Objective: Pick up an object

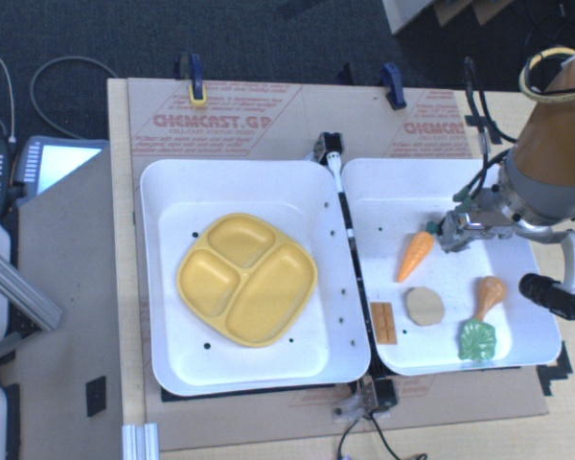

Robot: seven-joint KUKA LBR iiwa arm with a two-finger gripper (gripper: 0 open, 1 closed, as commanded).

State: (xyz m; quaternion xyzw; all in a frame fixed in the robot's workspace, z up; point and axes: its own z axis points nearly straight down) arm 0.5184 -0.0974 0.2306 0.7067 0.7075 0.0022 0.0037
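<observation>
My gripper (452, 232) hangs over the right bin (517, 185), under the grey and orange arm that comes in from the right. Its tip sits just right of the green-topped end of an orange carrot (415, 255), which lies tilted in the bin's middle. Below the carrot rests a round tan cookie (425, 306). A chicken drumstick (489, 295) lies to the right of the cookie, and a green leafy piece (477, 340) sits near the front wall. A brown cracker (384, 322) lies by the left wall.
The left bin (163, 257) holds a yellow divided plate (247, 278). A black rail (347, 238) runs between the two bins. Blue clamps (196, 75) grip the cardboard base at the back. Cables trail off the bench's left side.
</observation>
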